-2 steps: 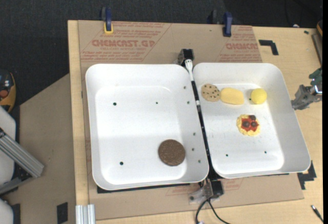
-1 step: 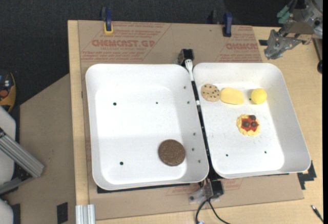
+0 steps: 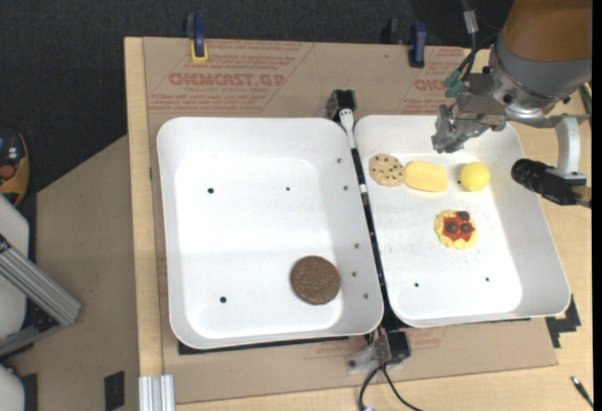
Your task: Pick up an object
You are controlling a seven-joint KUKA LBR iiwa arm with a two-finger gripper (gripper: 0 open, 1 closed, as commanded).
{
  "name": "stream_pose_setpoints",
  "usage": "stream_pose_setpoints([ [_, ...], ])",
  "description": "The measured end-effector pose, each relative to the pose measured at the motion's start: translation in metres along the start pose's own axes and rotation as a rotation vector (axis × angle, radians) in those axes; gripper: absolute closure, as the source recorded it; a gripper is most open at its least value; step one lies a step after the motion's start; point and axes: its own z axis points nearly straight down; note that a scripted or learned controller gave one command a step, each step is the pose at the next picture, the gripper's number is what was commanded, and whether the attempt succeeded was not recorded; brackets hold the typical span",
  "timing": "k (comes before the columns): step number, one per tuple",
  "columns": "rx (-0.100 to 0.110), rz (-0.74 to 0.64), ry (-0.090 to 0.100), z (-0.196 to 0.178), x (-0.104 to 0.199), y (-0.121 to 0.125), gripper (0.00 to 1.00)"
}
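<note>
Arm (image 3: 541, 33) reaching from right, pincer (image 3: 451, 138) seemingly above right bin (image 3: 527, 301)

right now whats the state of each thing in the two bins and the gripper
brown round cookie: lying flat, left bin, near its front right corner
chocolate chip cookie: flat, right bin, touching the yellow oblong piece
yellow oblong piece: lying on its side
yellow ball: resting, apart from the others
fruit tart: upright, alone
gripper: above the right bin's back, holding nothing visible

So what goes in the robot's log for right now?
hand: above right bin, nothing held | nearest: yellow piece, cookie | left bin: brown disc
</note>
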Motion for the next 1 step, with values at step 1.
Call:
stream_pose_setpoints([
  [1,-0.010,0.010,-0.006,0.0301,-0.0809,0.0229,1.00],
])
